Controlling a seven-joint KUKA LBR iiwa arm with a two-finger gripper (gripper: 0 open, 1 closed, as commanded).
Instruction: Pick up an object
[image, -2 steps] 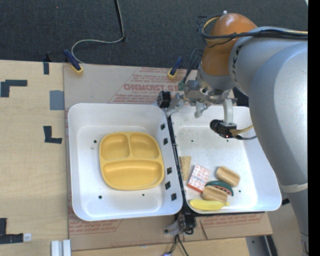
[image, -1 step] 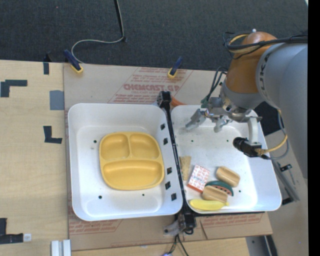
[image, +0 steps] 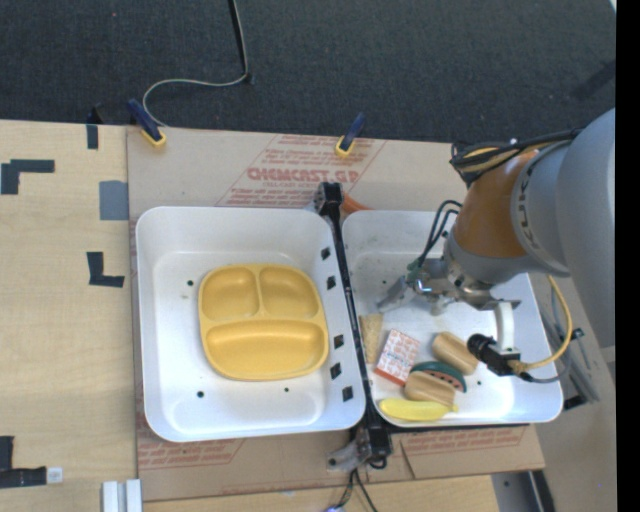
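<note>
Two shallow white bins sit side by side on the surface. Left bin (image: 160, 300): one yellow divided plate (image: 264, 322), lying flat near the centre. Right bin (image: 540, 400): a cluster at the front holding a red-and-white patterned packet (image: 398, 355), a tan cylindrical piece (image: 452, 351), a toy hot dog (image: 436, 383) and a yellow banana (image: 412, 410) against the front wall. Arm: reaches in from the right, orange band above the wrist. Pincer (image: 408, 290): low over the right bin's rear half, apart from the cluster; finger spread cannot be told.
</note>
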